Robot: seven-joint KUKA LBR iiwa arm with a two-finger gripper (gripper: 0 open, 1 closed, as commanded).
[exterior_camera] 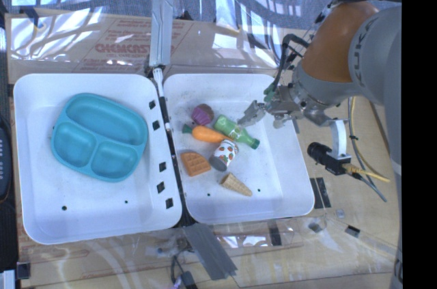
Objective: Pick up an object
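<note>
- Camera view: the gripper (256, 111) hangs right of centre over the right bin (290, 175), apparently open and empty, seemingly lined up on the green bottle (235, 131).
- Bottle lies beside the carrot (207, 134), mid-frame; blue tray (100, 137) left.

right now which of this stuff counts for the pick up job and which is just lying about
For the job:
- gripper, over the right bin
- green bottle
- carrot
- purple toy
- small can
- waffle
- ice cream cone

Just lying about:
- blue divided plate in the left bin
- cardboard behind the bins
</note>
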